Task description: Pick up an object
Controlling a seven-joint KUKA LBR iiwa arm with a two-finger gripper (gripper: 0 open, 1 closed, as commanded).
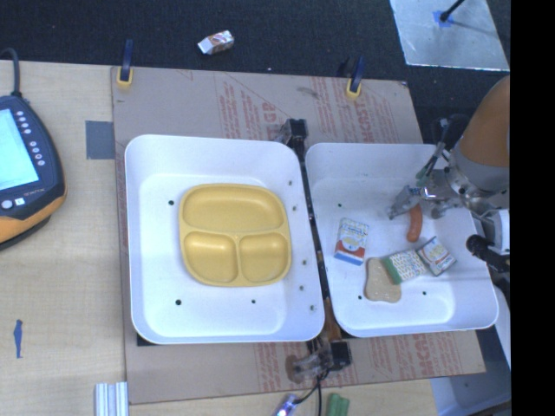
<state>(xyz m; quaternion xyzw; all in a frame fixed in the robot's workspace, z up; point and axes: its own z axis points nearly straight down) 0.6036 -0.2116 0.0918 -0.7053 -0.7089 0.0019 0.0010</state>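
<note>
Gripper (414, 199) poised over the hot dog (414, 224), right bin (347, 319), 2 o'clock.
Finger spread cannot be judged. Likely light, smooth, rounded: grasp mid-length, across its width.

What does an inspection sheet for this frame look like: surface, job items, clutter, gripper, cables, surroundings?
Surface: cardboard-covered bench bearing left bin and right bin.
Job's things: right bin holds orange sausage-shaped toy, small carton, tan bread-slice toy, green-striped packet, small wrapped pack.
Clutter: yellow divided plate in left bin.
Gripper: gripper low over the sausage toy's upper end; finger state unclear.
Cables: black cable at left.
Surroundings: teach pendant, wrapper on floor.
</note>
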